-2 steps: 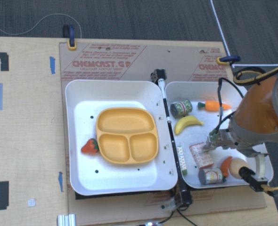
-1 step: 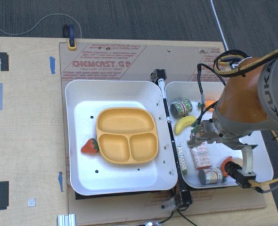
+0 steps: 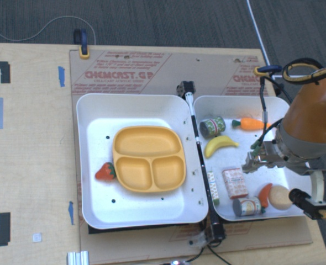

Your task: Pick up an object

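Note:
The right bin holds a yellow banana, a green can lying on its side, an orange carrot, a pink box, a small grey can and a red-and-beige round object. My gripper hangs over the middle of this bin, right of the banana and just above the pink box. The grey and orange arm covers the bin's right side. Nothing visibly sits in the gripper.
The left bin carries a yellow three-part plate with a red strawberry against the plate's left edge. A black clamp sits at the top of the ridge between the bins. Cables loop over the arm at the upper right.

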